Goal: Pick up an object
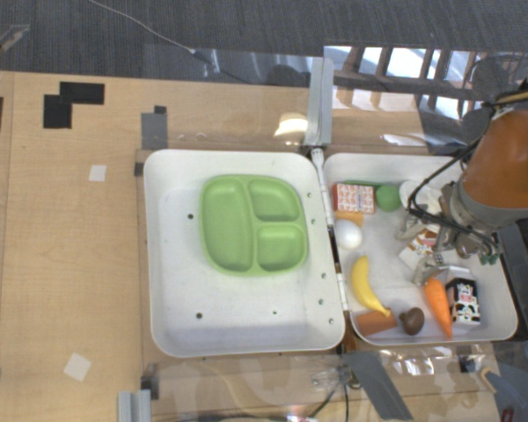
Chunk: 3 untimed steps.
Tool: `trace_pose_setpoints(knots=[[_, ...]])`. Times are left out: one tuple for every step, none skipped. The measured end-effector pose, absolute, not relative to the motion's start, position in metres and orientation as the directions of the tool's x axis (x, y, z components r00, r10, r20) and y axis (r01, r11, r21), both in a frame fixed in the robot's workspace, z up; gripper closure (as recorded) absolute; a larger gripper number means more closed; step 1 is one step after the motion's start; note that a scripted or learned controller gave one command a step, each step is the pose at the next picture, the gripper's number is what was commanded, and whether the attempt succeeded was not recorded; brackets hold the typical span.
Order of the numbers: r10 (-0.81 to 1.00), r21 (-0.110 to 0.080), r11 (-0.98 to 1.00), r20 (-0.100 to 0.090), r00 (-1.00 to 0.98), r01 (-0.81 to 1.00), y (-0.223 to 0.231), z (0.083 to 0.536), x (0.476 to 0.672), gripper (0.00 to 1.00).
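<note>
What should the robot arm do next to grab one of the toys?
Probably lower a little toward the carrot. The gripper hangs over the right bin, just above the carrot's top end, and nothing shows between it yet. The carrot lies close beside a small cow-print carton, so a straight, careful drop seems safest.

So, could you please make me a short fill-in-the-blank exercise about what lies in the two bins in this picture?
1. The green plate lies in the ____ bin.
2. The banana lies in the right bin, and its colour is ____.
3. The carrot lies between the brown ball and the black-and-white ____.
4. The gripper hangs above the ____ bin.

Missing words: left; yellow; carton; right
</note>
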State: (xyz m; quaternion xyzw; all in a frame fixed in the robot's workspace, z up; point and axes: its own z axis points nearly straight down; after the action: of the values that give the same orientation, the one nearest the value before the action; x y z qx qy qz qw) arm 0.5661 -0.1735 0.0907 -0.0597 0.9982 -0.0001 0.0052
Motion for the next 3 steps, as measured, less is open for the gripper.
trace_pose_setpoints(knots=[[-0.064,-0.002,0.998,-0.017,-0.998,-0.064,-0.204,0.091,0.53,0.0],[0.045,0.0,0.999,-0.014,-0.999,0.045,-0.203,0.091,0.536,0.0],[0.038,-0.005,0.999,-0.037,-0.999,0.038,-0.202,0.106,0.543,1.0]])
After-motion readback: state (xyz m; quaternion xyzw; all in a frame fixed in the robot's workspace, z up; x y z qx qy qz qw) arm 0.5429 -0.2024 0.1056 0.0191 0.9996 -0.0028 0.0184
